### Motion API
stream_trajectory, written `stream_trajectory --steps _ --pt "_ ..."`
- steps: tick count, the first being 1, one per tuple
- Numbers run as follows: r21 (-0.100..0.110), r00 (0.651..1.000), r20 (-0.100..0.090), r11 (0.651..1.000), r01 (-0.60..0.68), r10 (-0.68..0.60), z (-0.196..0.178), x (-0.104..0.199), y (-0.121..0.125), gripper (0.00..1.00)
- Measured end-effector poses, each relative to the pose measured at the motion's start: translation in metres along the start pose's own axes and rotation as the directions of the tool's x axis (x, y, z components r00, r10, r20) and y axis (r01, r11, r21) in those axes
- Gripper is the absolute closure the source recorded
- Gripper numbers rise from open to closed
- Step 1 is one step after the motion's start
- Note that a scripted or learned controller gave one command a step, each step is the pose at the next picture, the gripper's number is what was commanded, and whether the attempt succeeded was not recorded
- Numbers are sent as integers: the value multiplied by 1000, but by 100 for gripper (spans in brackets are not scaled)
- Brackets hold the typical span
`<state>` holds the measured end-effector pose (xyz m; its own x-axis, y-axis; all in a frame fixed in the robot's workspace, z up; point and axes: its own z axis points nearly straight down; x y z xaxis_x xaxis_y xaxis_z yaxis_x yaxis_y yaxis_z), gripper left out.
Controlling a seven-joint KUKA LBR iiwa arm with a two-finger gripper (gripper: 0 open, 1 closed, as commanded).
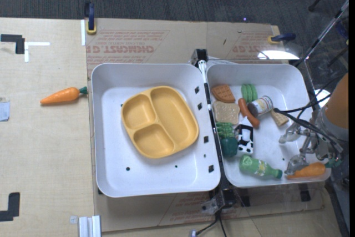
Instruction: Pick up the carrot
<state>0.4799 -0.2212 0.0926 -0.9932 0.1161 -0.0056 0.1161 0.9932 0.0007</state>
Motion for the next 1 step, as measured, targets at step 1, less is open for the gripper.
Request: stream_trajectory --steps 1 --pt "0 1000 9 1000 -8 8 -10 -3 0 100"
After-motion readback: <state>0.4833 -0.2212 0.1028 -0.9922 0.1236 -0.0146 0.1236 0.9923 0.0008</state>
